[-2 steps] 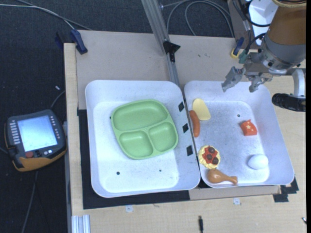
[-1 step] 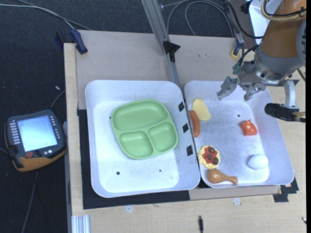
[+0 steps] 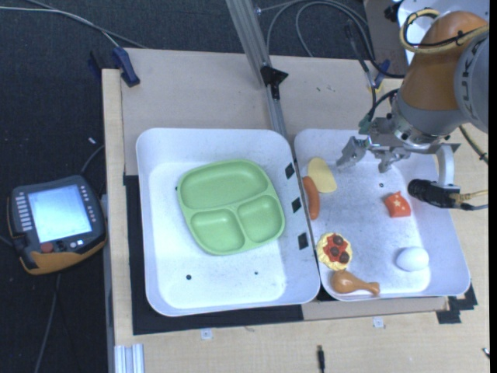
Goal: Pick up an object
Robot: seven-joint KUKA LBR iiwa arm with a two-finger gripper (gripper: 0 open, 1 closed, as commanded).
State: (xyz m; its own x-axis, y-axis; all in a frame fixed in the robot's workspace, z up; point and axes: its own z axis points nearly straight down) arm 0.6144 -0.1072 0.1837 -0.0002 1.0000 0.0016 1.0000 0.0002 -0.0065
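Looks like we're at the approach step: the pincer (image 3: 371,154) hangs spread open with nothing in it over the back of the right bin (image 3: 446,243), so no pick has happened yet. Candidates all sit in that bin, with the yellow piece (image 3: 322,175) and the hot dog (image 3: 311,196) nearest, by the left wall, and the red piece (image 3: 397,204) just in front. Next it probably needs to line up over one, drop down, and close.
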